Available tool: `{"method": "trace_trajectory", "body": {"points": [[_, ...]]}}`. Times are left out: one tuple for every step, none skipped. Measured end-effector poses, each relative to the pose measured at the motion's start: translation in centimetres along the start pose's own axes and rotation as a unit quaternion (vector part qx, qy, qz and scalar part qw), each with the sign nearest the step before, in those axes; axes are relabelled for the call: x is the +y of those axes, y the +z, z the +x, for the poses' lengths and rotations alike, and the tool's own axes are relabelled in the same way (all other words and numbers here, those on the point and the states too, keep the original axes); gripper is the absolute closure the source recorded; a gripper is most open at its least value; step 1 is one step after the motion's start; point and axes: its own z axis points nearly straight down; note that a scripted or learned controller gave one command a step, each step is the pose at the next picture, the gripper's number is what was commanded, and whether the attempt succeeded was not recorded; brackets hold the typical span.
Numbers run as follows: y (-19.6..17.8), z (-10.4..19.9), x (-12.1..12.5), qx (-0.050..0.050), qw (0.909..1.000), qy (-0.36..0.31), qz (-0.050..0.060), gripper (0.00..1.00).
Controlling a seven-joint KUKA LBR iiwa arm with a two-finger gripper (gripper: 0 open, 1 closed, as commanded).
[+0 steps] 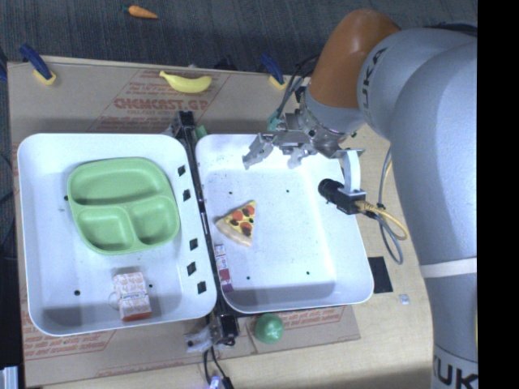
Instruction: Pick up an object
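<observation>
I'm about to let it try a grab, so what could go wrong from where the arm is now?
1. The pizza slice lies flat, close to the right bin's left wall; the claw may slide over it or bump the wall.
2. The claw hangs by the bin's back edge, well off the slice, so it may close on nothing.

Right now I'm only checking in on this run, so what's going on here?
The grey arm's gripper hangs over the far edge of the right bin, fingers spread with nothing between them. A toy pizza slice lies in that bin. The left bin holds a green divided tray and a small packet.
</observation>
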Motion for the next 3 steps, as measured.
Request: {"method": "trace_trajectory", "body": {"points": [[-1.0, 0.1, 0.0, 0.001, 1.0, -0.002, 0.001, 1.0], [-3.2, 7.2, -3.1, 0.0, 1.0, -0.001, 0.0, 1.0], [-3.2, 7.1, -3.1, -0.001, 1.0, -0.001, 0.0, 0.0]]}}
